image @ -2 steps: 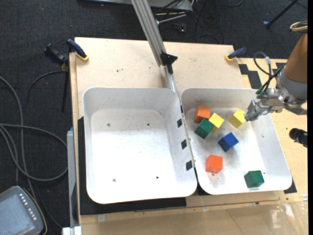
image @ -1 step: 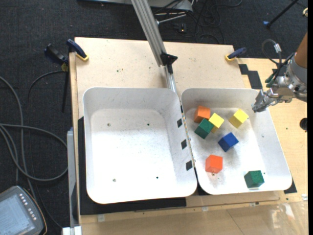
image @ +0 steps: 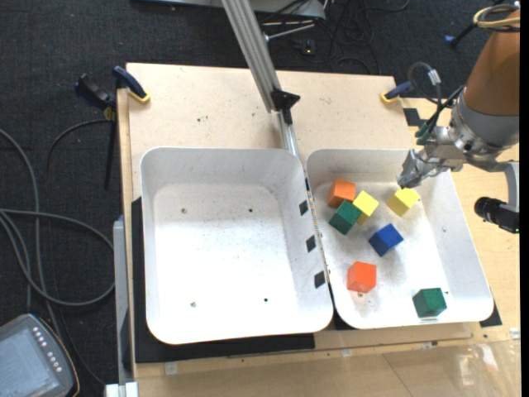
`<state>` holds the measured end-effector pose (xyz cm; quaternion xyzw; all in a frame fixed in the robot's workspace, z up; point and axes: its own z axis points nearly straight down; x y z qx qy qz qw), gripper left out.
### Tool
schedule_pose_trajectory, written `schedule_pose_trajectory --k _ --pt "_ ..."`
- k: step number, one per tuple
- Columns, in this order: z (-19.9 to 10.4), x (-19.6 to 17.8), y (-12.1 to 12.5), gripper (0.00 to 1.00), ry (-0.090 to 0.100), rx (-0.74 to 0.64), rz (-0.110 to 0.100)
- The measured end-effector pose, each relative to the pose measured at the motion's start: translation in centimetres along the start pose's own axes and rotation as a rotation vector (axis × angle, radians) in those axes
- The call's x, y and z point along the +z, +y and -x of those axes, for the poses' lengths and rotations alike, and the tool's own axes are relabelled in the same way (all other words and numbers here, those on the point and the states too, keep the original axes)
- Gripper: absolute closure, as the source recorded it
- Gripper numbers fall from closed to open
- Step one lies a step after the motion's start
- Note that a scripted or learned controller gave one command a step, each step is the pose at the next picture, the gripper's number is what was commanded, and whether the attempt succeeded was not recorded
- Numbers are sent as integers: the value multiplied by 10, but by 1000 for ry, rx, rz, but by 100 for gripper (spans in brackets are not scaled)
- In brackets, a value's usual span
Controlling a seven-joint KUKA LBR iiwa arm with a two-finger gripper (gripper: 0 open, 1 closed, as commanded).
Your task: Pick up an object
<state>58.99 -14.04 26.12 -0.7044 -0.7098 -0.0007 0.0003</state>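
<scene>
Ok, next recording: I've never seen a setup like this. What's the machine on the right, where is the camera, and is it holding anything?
One camera looks down at a slant on a bench with two white bins. The grey and orange robot arm reaches in from the right. Its end effector hangs over the right bin, just above a yellow block; no block is visibly held. That bin also holds another yellow block, two orange, two green and one blue.

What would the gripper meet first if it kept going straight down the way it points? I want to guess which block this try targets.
Most likely the yellow block just below the gripper, though depth is unclear from this slanted view.
</scene>
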Motion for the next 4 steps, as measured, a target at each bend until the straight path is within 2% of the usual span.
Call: schedule_pose_trajectory --k 1,2,4 --pt "-50 8 3 100 0 0 -2" --pt "-103 16 -15 100 0 0 -2" --pt "-210 12 -16 100 0 -1 0"
